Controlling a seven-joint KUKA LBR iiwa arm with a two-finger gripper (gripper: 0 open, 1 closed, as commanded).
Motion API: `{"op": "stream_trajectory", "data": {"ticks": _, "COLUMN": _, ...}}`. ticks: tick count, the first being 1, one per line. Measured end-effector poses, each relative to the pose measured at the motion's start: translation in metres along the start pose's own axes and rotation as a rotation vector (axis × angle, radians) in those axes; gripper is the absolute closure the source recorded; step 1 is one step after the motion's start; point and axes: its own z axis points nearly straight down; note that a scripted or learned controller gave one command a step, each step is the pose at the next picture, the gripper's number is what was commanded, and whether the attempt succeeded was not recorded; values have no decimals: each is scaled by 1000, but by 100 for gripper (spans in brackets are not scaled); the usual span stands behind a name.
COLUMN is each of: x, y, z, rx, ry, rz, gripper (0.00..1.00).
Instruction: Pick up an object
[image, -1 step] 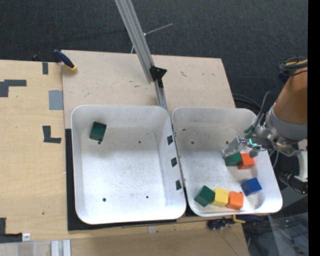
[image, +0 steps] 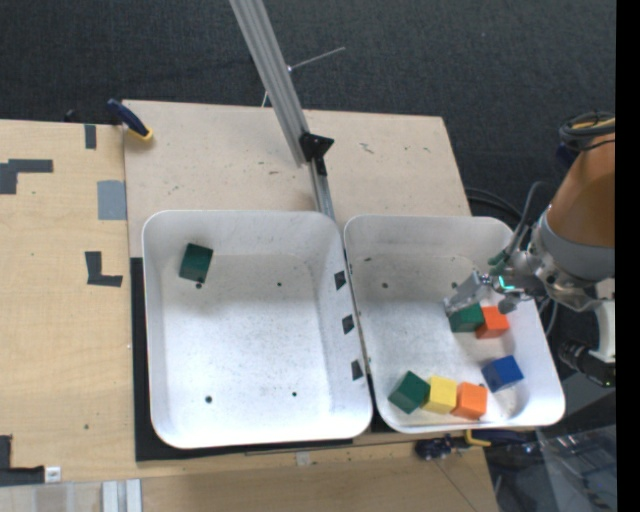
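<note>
One fixed camera above the bench (image: 250, 170), looking down at a slant, both white bins (image: 160, 300) in frame, arm (image: 585, 215) entering from the right

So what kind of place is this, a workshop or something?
Most likely a robotics lab set up for grasping tests. A robot arm reaches over two white bins holding small coloured blocks, on a plain wooden bench with tape marks.

Gripper (image: 468, 296) over green block (image: 466, 319); right bin (image: 420, 235)
</note>
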Motion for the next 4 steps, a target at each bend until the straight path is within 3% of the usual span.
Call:
{"op": "stream_trajectory", "data": {"ticks": 1, "x": 7, "y": -8, "z": 59, "rx": 6, "ry": 0, "rz": 2, "gripper": 0}}
{"op": "stream_trajectory", "data": {"ticks": 3, "x": 14, "y": -12, "z": 142, "rx": 2, "ry": -1, "rz": 2, "gripper": 0}}
{"op": "stream_trajectory", "data": {"ticks": 4, "x": 16, "y": -11, "z": 131, "rx": 3, "ry": 2, "rz": 0, "gripper": 100}}
